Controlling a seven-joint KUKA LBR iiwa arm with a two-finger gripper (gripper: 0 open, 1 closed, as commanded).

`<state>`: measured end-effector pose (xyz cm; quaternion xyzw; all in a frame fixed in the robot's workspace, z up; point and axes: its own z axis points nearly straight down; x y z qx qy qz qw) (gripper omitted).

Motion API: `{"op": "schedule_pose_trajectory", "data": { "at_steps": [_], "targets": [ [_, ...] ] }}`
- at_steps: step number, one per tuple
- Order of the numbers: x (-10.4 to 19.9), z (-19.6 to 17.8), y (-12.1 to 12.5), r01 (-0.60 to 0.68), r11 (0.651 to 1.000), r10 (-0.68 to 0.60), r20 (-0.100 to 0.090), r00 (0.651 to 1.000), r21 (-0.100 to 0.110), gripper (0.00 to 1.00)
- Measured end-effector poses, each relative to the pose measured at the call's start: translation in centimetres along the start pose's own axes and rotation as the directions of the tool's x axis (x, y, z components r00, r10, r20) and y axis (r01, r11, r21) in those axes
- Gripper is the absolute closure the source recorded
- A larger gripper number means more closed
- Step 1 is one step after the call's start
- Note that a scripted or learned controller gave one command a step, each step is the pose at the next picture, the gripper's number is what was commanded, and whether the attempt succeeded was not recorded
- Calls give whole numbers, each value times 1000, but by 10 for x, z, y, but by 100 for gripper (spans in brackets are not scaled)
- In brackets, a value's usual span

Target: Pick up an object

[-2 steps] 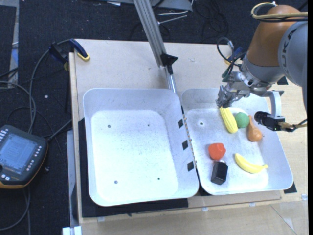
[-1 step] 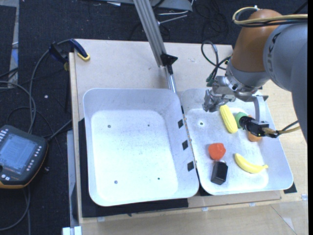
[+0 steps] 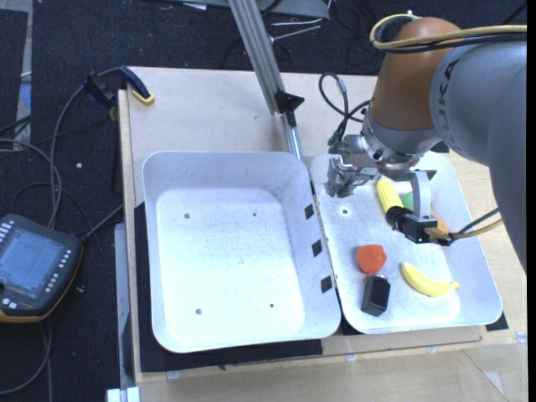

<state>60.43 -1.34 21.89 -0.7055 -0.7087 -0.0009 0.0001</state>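
Bench [image 3: 209, 107]: wooden, bearing two white bins side by side.
Objects: banana [image 3: 428, 280], red piece [image 3: 371, 258], black block [image 3: 375, 295] near right bin [image 3: 477, 300] front edge; yellow piece [image 3: 388, 198] partly hidden.
Gripper [image 3: 341, 181]: over right bin's rear left corner; opening hard to make out.
Left bin [image 3: 167, 174]: bare floor.

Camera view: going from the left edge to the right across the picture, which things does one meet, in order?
Handheld control pendant → left white bin → gripper → red object and black block, nearly level → banana.
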Motion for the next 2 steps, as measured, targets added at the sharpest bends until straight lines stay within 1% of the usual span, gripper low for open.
{"op": "schedule_pose_trajectory", "data": {
  "at_steps": [2],
  "targets": [
    [95, 6, -17, 0, 1000, 0, 0, 1000, 2, 100]
  ]
}}
